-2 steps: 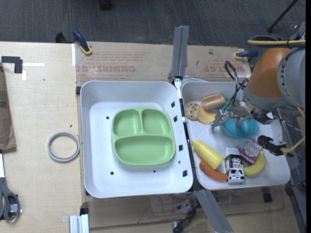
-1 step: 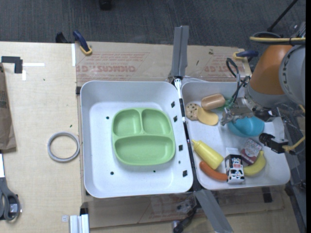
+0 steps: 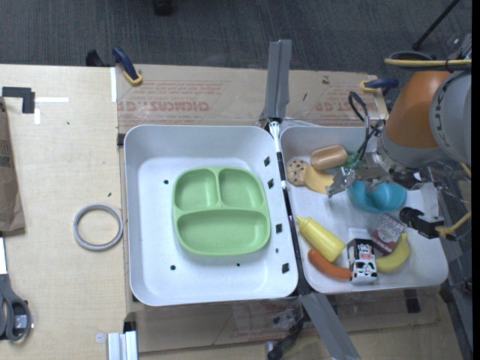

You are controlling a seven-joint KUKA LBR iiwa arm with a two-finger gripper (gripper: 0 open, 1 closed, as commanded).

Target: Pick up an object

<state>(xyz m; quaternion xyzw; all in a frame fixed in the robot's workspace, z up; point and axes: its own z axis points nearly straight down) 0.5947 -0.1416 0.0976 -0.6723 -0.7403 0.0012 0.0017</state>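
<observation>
The right bin holds several toy foods: a cookie, a tan bun, a yellow piece, a blue object, a yellow mustard bottle, an orange sausage, a small milk carton, a banana and a red packet. My gripper hangs low in this bin, between the bun and the blue object, right of the yellow piece. The wrist hides part of the blue object.
The left bin holds a green divided plate. On the bench to the left lie a grey ring and scissors. A grey post stands behind the bins' shared wall.
</observation>
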